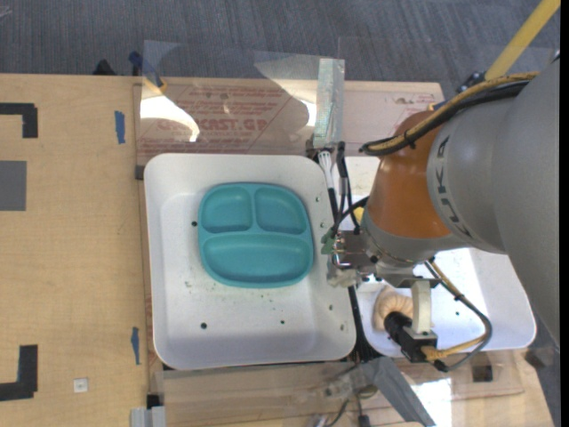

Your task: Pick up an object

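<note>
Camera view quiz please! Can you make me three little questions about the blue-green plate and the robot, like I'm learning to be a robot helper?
1. True or false: the teal plate lies inside the white bin on the view's left side.
2. Pick one: how many compartments does the teal plate have? A) two B) three C) five
3. Fill the gap: the arm has a band above its wrist, and the band's colour is ____.

Key: 1 true; 2 B, two small ones along the top and one big one below; 3 orange.
</note>
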Controlling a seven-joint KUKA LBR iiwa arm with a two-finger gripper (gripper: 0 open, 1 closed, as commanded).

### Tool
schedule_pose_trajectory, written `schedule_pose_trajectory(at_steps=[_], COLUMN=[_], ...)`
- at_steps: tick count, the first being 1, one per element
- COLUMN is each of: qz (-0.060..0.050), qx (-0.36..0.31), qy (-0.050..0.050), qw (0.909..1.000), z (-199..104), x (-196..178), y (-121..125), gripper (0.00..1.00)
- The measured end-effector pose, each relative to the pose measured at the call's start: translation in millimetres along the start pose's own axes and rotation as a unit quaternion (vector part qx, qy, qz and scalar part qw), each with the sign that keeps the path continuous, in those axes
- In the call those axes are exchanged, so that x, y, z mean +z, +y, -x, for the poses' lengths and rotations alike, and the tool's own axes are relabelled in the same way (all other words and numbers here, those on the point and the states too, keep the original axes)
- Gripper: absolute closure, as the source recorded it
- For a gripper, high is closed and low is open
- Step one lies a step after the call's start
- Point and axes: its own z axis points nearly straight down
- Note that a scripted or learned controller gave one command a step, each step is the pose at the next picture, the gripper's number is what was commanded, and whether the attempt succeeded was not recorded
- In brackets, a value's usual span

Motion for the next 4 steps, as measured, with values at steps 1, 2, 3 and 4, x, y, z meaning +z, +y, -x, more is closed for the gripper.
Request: schedule_pose_trajectory(at_steps=[1, 2, 3, 4], qz=[0.002, 0.001, 0.001, 0.002], qx=[0.159, 0.214, 0.380, 0.498], qy=[0.000, -0.001, 0.000, 0.000], qw=[0.9873, 0.9768, 0.9248, 0.8675], z=[-51.8, -54.4, -94.2, -132.9], x=[-14.5, -13.3, 1.2, 8.7], y=[-1.8, -2.1, 1.6, -5.6], gripper=[1.00, 1.00, 1.00, 1.00])
